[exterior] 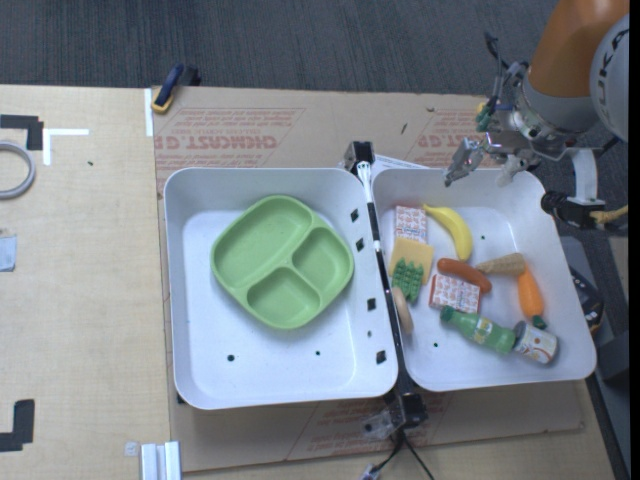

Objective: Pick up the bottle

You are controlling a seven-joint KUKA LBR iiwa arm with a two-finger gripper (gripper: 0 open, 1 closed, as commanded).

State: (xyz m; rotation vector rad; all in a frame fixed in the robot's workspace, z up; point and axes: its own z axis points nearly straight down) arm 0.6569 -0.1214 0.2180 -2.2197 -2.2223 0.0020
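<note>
Right now the grey arm with its orange band [578,23] hangs over the far edge of the right-hand shallow white bin [560,368]. Its two-finger gripper [487,161] sits above the bin's back rim with the fingers spread apart and nothing between them.

Well away from it, at the near side of that same bin, the green plastic bottle [478,329] lies flat on its side, slanting across the floor. Its one end nearly touches a small pale jar with a printed face [538,344]. Just above the bottle sits a red-and-white checked packet [455,292], and beside that a red sausage [465,273]. Further back are a yellow banana [451,230], an orange carrot [530,295] and a tan bread roll [501,264].

Over in the left white bin [190,368], a light green divided plate [282,261] lies alone, three compartments showing.
</note>
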